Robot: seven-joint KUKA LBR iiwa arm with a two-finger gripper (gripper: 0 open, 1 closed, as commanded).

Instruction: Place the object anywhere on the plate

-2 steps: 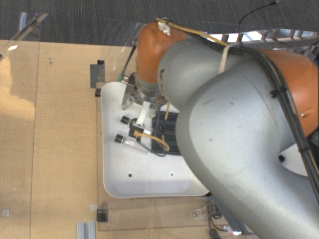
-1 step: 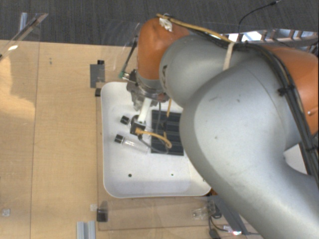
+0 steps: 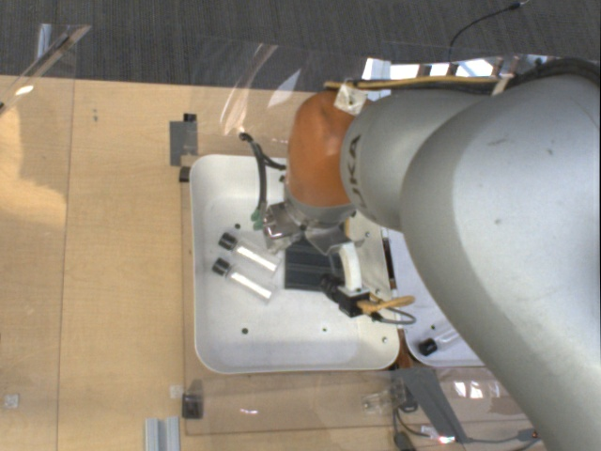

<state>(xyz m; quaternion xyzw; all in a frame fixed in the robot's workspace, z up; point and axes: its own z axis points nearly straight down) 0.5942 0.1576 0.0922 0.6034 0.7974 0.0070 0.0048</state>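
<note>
1. wooden counter (image 3: 94, 252) carries the white bin (image 3: 282, 341), and the grey arm (image 3: 488, 186) leans in over the bin's right side.
2. the end effector (image 3: 275, 233) hangs low over the bin's middle, toward its far wall. i cannot tell whether it is spread or pressed together, and nothing is seen pinched in it.
3. two clear vials lie side by side in the bin's left half, black caps toward the bin's left wall: the far vial (image 3: 246, 250) and the near vial (image 3: 242, 278). the far vial's uncapped end is just beside the end effector, so i judge it to be the thing to pick.
4. it is a slim, see-through cylinder that nearly vanishes against the bin's floor, with the black cap its plainest mark. it probably rolls easily.
5. to grip it well, close across the body rather than along it, centred, and keep off the near vial. lift straight off the bin's floor before carrying it to the plate.
</note>
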